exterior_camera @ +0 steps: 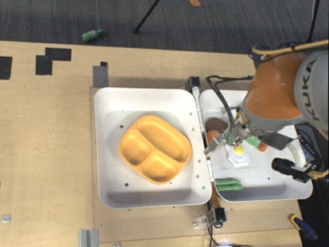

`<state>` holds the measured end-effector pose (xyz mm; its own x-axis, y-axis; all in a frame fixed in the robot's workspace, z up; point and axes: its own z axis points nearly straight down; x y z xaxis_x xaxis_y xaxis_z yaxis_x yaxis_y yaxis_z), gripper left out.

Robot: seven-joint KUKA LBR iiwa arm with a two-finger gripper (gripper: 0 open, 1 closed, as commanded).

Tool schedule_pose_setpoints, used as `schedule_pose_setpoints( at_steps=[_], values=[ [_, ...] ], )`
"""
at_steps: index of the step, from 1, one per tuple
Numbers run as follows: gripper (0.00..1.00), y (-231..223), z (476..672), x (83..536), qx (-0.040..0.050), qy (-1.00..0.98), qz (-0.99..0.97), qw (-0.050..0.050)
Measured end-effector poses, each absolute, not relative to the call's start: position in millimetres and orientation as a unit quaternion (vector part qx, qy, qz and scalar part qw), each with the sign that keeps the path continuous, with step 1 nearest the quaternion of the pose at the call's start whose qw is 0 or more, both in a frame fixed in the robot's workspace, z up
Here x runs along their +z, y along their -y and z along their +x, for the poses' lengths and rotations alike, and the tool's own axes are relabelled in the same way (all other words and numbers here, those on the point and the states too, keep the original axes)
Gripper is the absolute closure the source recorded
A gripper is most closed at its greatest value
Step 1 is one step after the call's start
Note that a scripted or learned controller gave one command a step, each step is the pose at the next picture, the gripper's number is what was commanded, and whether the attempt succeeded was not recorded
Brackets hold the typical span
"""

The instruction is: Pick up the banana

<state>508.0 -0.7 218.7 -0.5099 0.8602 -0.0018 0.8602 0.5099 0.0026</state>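
My gripper (225, 139) hangs low over the left part of the right bin (267, 192), below the orange band of the wrist. Right beside it lie a toy fried egg (238, 154), white with a yellow yolk, and a small orange and green piece (255, 143). A brown round thing (215, 124) sits just left of the gripper, near the bin's left wall. The arm covers the far and right parts of this bin, so what lies under it is hidden.
A green pod-shaped toy (227, 184) lies near the right bin's front wall. The left bin (110, 189) holds a yellow divided plate (155, 148). A ridge (203, 138) separates the two bins. A small green thing (92, 34) lies on the floor beyond the bench.
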Motion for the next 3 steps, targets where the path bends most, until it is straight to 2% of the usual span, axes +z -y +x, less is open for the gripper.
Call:
schedule_pose_setpoints(
  at_steps=[1,2,3],
  values=[
    [1.0,-0.2,509.4,229.5,0.0019,-0.87,0.494,0.003],
    [1.0,-0.7,487.2,189.4,0.0008,-0.844,0.536,0.001],
    [1.0,-1.2,488.8,200.2,0.002,-0.845,0.535,0.002]
  ],
)
